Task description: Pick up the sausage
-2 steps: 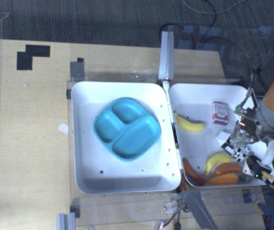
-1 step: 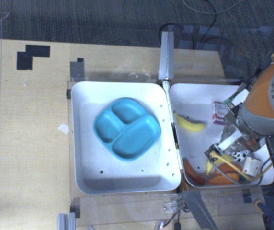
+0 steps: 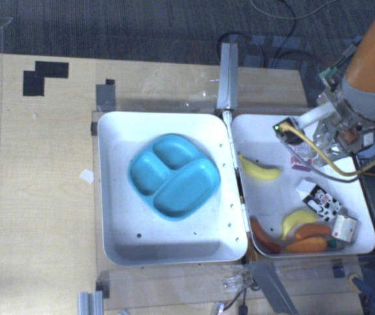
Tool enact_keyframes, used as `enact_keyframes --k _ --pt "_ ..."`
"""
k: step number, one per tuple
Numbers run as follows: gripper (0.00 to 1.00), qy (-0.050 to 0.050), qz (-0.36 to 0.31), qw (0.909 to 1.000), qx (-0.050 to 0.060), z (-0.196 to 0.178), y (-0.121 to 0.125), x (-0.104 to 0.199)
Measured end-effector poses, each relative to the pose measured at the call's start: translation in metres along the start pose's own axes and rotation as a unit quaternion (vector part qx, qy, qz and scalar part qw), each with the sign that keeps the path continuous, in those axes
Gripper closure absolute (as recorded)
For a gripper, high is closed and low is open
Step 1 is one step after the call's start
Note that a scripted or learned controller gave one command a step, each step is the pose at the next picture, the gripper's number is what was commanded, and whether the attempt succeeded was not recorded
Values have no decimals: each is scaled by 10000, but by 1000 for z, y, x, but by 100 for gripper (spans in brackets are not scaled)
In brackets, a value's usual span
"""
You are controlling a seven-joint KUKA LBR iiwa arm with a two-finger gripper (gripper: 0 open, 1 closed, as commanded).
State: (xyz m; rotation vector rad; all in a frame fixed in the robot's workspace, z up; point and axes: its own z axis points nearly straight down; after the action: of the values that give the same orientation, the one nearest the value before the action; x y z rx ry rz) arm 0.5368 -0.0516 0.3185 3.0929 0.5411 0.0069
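Observation:
The sausage (image 3: 264,236) is a dark reddish-brown curved piece lying in the front-left corner of the right bin (image 3: 240,143). Two orange-red elongated pieces (image 3: 311,237) lie just right of it, against the front wall. My gripper (image 3: 309,143) hangs over the back-right part of that bin, well away from the sausage. Cables and wrist hardware clutter its tip. A yellow cable (image 3: 318,157) loops beneath it.
A yellow banana (image 3: 259,169) lies at the right bin's left side. A yellow rounded fruit (image 3: 297,219), a black-and-white patterned box (image 3: 323,202) and a small white block (image 3: 345,227) crowd the front right. The left bin (image 3: 109,176) holds a blue divided plate (image 3: 174,176).

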Motion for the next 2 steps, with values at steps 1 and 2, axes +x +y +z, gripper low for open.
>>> enact_keyframes --k 1,2 --pt "100 -18 -1034 9946 16 62 -3 -38" --pt "100 -4 -3535 9354 15 130 -44 -37"
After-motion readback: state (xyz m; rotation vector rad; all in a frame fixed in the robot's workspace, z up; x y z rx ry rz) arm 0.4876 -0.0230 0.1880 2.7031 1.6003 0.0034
